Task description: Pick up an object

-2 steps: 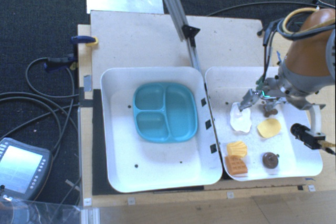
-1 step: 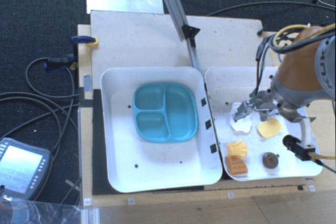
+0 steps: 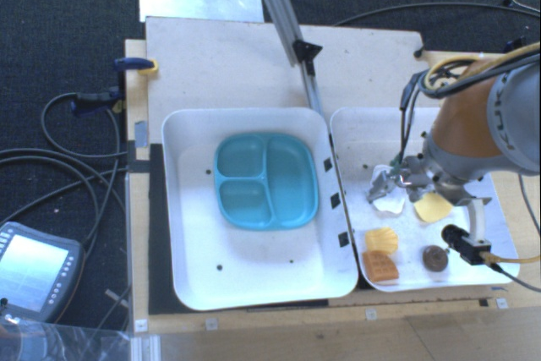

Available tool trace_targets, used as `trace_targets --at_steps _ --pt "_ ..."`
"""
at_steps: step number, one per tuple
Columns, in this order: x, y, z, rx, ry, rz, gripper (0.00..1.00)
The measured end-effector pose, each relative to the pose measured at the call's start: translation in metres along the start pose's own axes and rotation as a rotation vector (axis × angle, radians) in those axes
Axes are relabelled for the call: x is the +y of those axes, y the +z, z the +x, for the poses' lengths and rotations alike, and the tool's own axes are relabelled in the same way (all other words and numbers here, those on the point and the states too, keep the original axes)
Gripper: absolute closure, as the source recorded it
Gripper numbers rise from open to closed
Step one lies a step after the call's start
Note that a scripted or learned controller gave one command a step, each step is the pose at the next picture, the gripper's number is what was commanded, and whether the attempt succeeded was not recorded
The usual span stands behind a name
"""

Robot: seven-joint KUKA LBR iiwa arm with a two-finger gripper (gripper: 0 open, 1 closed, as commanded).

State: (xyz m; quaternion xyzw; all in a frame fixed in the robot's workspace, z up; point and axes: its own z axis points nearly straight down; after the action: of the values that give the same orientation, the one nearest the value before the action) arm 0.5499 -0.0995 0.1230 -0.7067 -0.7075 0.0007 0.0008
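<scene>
Lying nearest: orange waffle piece [image 3: 380, 267], at seven o'clock from gripper [image 3: 390, 183], well apart. Hovering over crumpled white-grey object [image 3: 387, 200]; finger state impossible to tell.

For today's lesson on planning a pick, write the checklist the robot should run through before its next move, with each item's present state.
1. End effector is over the right bin: ok.
2. Things to pick lie in that bin: ok. A yellow chip, an orange waffle, a brown cookie and a pale yellow slice.
3. Something is between the fingers: cannot tell.
4. Fingers open or shut: cannot tell.
5. Blue divided plate in the left bin is away from the arm: ok.
6. White scrap under the end effector identified: cannot tell.
</scene>
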Motion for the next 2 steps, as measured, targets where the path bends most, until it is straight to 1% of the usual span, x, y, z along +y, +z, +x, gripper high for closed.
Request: trace_targets --at_steps 1,2 --pt "0.0 0.034 0.0 -0.001 0.0 -0.002 0.0" --pt "0.002 0.021 0.0 -0.001 0.001 -0.007 1.0"
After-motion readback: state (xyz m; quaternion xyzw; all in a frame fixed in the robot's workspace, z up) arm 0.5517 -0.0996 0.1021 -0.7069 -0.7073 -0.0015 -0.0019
